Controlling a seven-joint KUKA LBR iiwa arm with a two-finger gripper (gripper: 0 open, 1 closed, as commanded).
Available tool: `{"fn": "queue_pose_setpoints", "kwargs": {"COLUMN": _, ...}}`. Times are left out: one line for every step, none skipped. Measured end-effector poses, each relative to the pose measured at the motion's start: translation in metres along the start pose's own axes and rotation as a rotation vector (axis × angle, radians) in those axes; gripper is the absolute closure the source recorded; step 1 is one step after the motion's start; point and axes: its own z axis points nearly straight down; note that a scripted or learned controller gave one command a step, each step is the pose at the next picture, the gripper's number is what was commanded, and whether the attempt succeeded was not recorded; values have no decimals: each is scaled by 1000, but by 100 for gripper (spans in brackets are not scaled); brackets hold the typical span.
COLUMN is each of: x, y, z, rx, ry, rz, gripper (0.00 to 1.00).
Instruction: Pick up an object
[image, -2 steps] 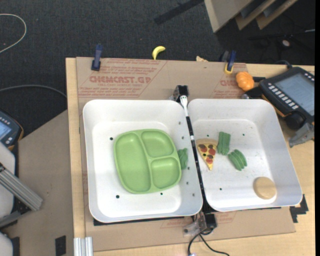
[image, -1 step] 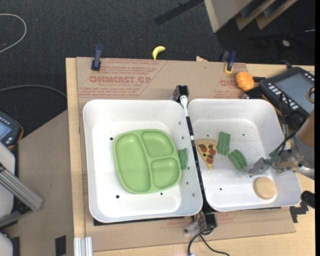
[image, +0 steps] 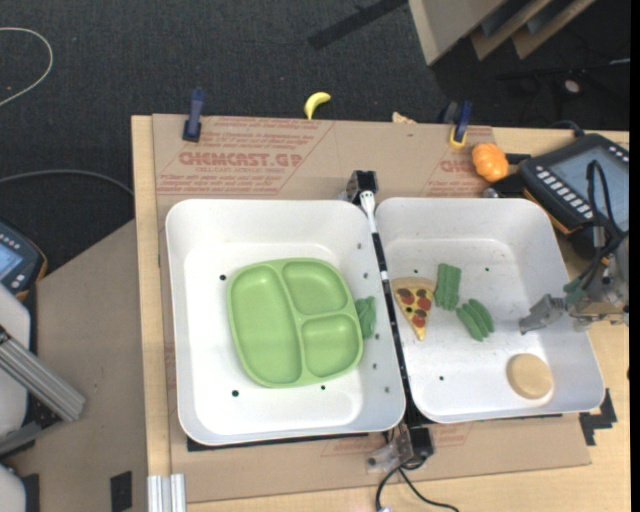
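Picked as the likeliest target the tan round piece (image: 529, 376), lying flat at about five o'clock in the right bin (image: 500, 222), near the rim and well apart from the pizza slice (image: 412, 306) and the two green pieces (image: 476, 319) toward nine o'clock. Judged it light, probably a stiff toy food, smooth and domed, so apt to slip out of a shallow pinch. Would take it across its widest part, straight down, low on the sides. Reckoned the nearby bin wall a nuisance for clearance at five o'clock.

Saw the arm (image: 600, 298) reaching in from three o'clock, with the gripper (image: 536, 318) tilted down toward nine o'clock, at twelve o'clock of the tan piece and apart from it. Saw nothing held. Could not tell whether open or closed.
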Motion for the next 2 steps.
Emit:
{"fn": "queue_pose_setpoints", "kwargs": {"x": 8, "y": -10, "z": 75, "rx": 12, "ry": 18, "rz": -7, "gripper": 0}}
{"fn": "queue_pose_setpoints", "kwargs": {"x": 63, "y": -10, "z": 74, "rx": 7, "ry": 9, "rz": -6, "gripper": 0}}
